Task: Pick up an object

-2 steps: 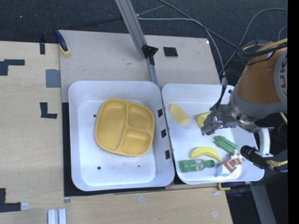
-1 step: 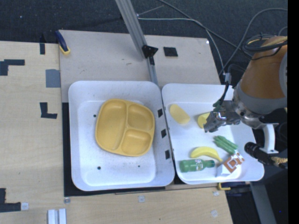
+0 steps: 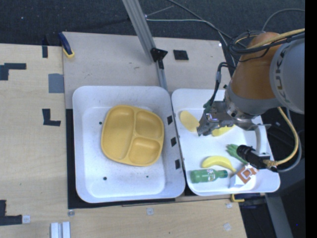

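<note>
the end effector (image 3: 212, 127) hangs low in the right bin (image 3: 194, 148), over a yellow piece (image 3: 224, 130); its grip state cannot be told.

One fixed camera looks down aslant on both bins (image 3: 79, 133).

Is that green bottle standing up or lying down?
Lying down: the green bottle rests on its side on the right bin's floor.

Grey arm with orange band reaching in from the right, wrist bent downward, hand (image 3: 210, 127) lowered
</note>
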Robot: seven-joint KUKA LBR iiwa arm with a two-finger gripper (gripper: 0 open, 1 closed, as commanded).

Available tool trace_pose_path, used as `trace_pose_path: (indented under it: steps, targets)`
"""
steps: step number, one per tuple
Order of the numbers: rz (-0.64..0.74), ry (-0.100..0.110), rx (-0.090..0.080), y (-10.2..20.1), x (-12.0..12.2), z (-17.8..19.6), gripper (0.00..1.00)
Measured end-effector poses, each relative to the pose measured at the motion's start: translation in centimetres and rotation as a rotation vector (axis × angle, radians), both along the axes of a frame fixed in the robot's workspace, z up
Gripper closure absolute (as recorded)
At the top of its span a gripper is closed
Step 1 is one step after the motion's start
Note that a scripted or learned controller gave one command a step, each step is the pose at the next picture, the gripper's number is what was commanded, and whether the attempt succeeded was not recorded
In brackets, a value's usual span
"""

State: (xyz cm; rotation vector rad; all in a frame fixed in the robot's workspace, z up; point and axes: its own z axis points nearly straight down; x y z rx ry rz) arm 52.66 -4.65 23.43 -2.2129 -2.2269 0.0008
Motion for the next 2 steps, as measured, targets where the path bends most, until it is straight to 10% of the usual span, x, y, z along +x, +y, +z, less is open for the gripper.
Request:
trace_pose_path:
  steps: [2]
  targets:
    - [0.000, 0.001, -0.001, 10.1, 1.1, -2.2, 1.00]
